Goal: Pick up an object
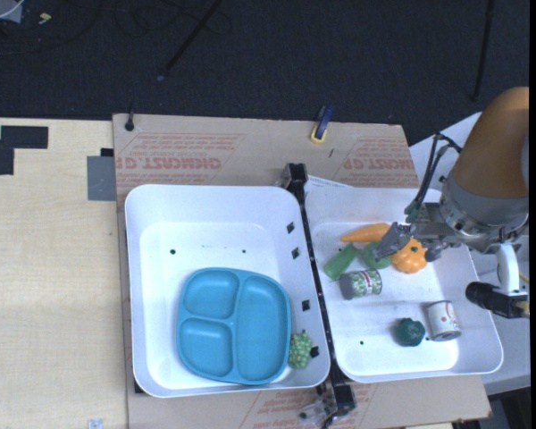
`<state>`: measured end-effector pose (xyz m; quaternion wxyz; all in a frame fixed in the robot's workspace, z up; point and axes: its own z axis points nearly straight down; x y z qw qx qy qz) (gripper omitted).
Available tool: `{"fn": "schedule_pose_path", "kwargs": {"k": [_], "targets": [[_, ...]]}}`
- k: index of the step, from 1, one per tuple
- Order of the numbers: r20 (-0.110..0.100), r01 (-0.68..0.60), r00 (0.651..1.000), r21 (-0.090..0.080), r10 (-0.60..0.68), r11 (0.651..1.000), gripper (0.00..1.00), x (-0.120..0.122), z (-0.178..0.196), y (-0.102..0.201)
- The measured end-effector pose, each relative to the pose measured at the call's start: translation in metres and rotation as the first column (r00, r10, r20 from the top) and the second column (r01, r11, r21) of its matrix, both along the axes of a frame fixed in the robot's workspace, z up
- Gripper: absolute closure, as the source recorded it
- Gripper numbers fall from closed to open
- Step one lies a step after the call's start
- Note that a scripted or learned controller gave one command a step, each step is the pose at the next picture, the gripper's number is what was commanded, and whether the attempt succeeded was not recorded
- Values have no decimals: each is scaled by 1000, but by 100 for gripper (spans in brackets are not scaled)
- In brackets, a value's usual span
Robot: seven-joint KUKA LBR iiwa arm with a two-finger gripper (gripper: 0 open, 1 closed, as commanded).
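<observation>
Where the orange pepper (412,257) lies in the right bin (482,351) beside a carrot (364,233) and green pieces (341,260), the gripper (395,239) hangs just over it; a can (362,283) sits close below; a blue tray (232,324) occupies the left bin (152,213).

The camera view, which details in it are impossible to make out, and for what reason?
- Gripper, camera view: its fingers are small and dark among the toys, so their state is unclear.
- Green vegetable: partly covered by the gripper; its full shape is hidden.
- Small can: label print too small to read.
- Green bunch: partly tucked behind the blue tray rim.
- Arm: cut off by the right edge.
</observation>
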<state>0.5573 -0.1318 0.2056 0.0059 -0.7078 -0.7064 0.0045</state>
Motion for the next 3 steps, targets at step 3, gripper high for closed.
{"fn": "schedule_pose_path", "kwargs": {"k": [3], "targets": [[7,-2,1000,0,2,1000,0,1,-112,3]]}}
